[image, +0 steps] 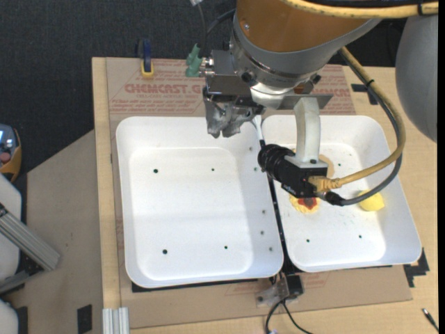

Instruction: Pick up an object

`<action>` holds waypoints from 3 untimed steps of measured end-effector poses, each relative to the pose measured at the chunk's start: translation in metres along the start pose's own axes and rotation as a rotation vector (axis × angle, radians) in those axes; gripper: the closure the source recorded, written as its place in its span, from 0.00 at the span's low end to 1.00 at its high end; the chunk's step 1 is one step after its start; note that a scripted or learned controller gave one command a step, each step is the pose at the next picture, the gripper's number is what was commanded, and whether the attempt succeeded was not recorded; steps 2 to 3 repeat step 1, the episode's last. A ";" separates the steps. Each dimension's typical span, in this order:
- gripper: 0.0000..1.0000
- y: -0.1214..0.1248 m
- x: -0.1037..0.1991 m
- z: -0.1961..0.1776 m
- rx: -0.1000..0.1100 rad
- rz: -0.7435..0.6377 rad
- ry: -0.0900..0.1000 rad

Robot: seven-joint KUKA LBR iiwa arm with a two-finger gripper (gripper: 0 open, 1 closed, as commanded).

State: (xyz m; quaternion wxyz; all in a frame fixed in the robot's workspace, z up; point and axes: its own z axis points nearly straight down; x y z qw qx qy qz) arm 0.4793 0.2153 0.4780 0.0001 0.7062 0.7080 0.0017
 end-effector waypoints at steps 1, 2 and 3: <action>1.00 0.000 0.001 -0.010 -0.002 -0.001 0.001; 1.00 0.000 0.001 -0.010 -0.002 -0.001 0.001; 1.00 0.000 0.001 -0.010 -0.002 -0.001 0.001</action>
